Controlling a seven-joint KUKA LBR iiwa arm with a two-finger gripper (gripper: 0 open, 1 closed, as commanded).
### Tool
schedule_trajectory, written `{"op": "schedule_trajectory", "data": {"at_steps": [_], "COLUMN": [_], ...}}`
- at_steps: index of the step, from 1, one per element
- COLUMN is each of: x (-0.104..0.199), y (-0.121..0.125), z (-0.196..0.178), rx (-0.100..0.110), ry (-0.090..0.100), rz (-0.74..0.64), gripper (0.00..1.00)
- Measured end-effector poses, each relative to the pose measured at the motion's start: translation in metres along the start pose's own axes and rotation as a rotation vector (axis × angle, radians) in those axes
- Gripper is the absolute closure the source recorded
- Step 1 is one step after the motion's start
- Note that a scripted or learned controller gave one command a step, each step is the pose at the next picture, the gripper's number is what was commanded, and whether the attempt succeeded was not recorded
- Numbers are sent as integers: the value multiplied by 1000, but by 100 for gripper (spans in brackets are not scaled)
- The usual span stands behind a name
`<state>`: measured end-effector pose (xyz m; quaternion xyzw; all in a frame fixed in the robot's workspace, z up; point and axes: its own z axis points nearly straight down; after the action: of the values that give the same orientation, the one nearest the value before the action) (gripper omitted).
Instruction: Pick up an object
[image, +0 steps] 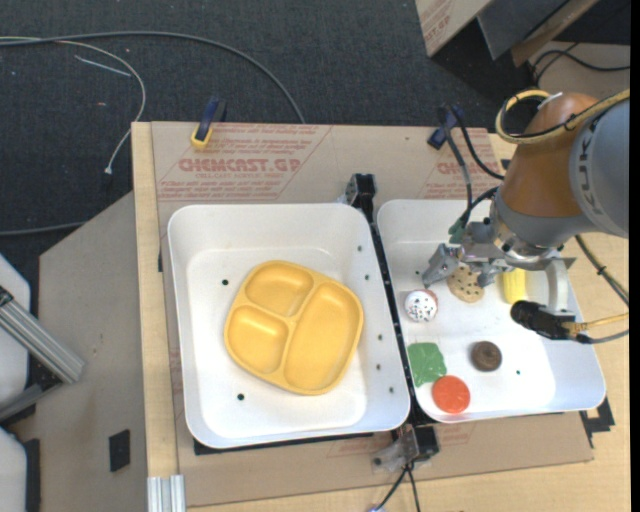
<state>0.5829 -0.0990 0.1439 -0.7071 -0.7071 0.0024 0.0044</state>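
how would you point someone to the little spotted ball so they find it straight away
Look at the right bin, the one without the yellow divided plate. Near its left wall, about halfway up, sits the small white ball with dark dots, just above the green piece and the orange-red disc. It is the only white, speckled item there.

- The bench (300, 165) is topped with a brown board printed with red lettering along its far side.
- Two shallow white bins sit side by side on it, their inner walls touching at a black divider.
- The left bin (200, 330) is the larger in view and carries a yellow divided plate (293, 326).
- The right bin (560, 385) carries several small objects.
- A blue clamp (207, 122) grips the board's far edge on the left; a darker clamp (443, 128) grips it further right.
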Motion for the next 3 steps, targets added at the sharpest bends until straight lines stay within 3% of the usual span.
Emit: {"op": "schedule_trajectory", "data": {"at_steps": [1, 2, 3], "x": [1, 1, -3], "y": [-1, 1, 0], "z": [53, 38, -6], "rx": [-1, -9, -15], "ry": [0, -1, -4], "rz": [1, 1, 1], "gripper": [0, 100, 100]}}
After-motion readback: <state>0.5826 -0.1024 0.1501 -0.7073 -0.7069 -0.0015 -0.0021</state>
